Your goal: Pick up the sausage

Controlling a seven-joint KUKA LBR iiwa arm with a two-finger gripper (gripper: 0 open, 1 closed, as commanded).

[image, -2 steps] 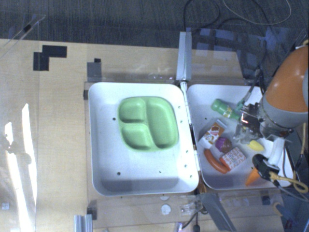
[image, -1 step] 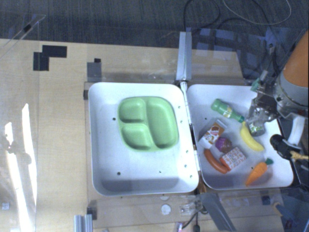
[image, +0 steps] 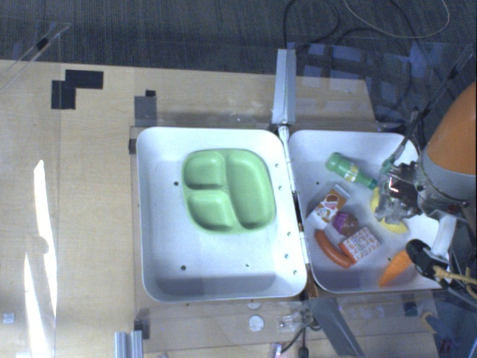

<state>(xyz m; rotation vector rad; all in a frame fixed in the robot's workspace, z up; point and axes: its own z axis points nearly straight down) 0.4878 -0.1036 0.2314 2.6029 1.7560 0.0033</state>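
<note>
From the camera view, the approach step is judged to be in hand: the gripper (image: 393,200) is poised over the right bin (image: 302,200), near its right side, and nothing is seen held. Whether it is spread cannot be told. The sausage (image: 332,249) lies toward the bin's front left, beside a carton (image: 329,206) and a bottle (image: 349,168); a move leftward and down is called for. A green tray (image: 227,189) sits in the left bin (image: 160,222).
</note>
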